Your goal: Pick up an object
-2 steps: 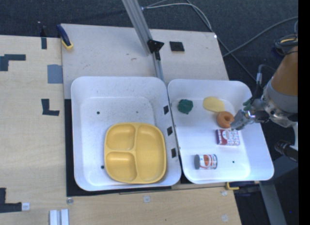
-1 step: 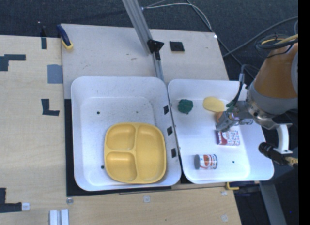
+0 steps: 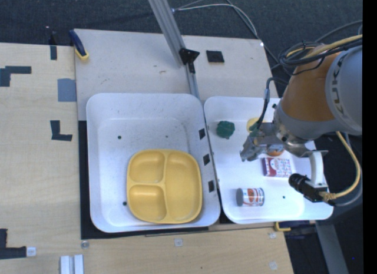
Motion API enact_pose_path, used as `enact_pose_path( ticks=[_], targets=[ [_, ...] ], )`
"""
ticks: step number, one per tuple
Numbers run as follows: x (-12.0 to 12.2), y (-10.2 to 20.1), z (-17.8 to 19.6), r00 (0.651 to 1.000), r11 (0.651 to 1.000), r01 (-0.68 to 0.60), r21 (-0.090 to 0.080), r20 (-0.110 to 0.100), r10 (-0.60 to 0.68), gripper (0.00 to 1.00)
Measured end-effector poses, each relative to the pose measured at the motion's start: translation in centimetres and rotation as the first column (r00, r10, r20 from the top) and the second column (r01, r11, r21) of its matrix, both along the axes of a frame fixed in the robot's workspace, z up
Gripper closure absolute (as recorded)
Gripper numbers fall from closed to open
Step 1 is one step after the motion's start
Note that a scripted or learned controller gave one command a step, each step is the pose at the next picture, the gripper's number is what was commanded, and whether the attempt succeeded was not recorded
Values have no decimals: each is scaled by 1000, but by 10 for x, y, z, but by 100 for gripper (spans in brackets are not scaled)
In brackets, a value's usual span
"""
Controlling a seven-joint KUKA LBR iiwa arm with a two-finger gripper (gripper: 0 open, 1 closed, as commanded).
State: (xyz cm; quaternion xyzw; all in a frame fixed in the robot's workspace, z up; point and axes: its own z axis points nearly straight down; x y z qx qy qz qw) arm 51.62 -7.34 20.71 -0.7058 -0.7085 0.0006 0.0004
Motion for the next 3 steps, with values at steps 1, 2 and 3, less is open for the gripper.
enact_pose_path(
  ticks=[1,2,3],
  targets=[
    [3,50,-6,1000,1000,-1,0,-1,1,100],
    [5,105,13,1000,1000,-4,2,1,4,100],
    [8,156,25,1000,1000,-1,1,-1,1,100]
  ],
)
